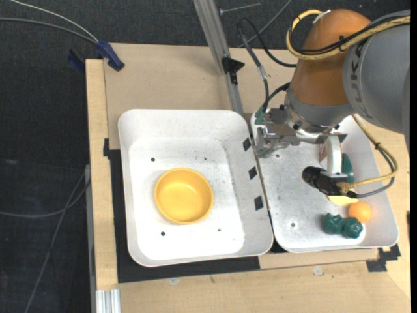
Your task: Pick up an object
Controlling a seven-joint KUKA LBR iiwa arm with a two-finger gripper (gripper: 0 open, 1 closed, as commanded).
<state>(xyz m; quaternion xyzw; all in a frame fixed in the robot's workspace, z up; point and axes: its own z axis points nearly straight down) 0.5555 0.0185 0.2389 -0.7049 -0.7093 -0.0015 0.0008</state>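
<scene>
the arm's gripper point(270, 139) hangs at the right bin's point(293, 230) upper left; finger state cannot be told. objects, including an orange ball point(359, 212), lie unpicked at lower right.

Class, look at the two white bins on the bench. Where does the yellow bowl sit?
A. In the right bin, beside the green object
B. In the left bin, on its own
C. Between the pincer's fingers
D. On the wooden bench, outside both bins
B: the yellow bowl rests on the floor of the left bin, apart from the green object and orange ball in the right bin.
</scene>
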